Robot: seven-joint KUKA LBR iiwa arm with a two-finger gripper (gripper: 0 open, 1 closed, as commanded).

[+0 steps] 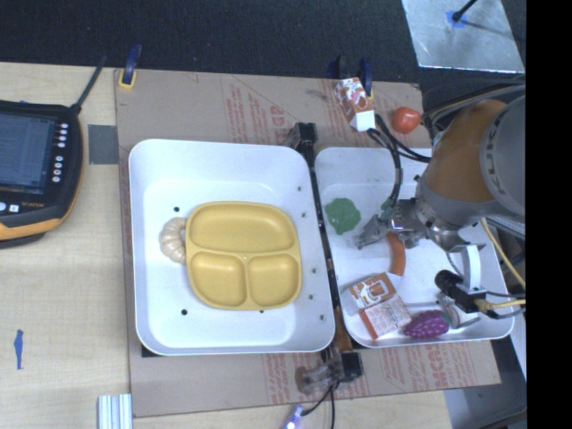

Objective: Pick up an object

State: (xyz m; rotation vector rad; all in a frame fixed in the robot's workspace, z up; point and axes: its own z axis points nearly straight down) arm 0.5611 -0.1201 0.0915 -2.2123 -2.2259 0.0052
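- A teach pendant [31,172] lies at the far left of the bench, well apart from the work.
- The left bin [147,239] holds a yellow divided tray [242,255], with a pale, bread-like piece [172,238] touching the tray's left rim.
- The right bin [357,164] holds the likely targets: a green leafy piece [342,214] near the top, an orange sausage-shaped piece [397,256] in the middle, a small printed carton [379,304] and a purple grape bunch [425,325] at the bottom.
- The gripper [377,231] hangs low over the right bin, between the green piece and the orange piece; I cannot tell how it is set, and nothing shows in its hold.
- Judgement: this is the reach-and-descend step, with no pick made yet.
- The next move calls for centring over one item, probably the green or orange piece, then closing and lifting straight up.
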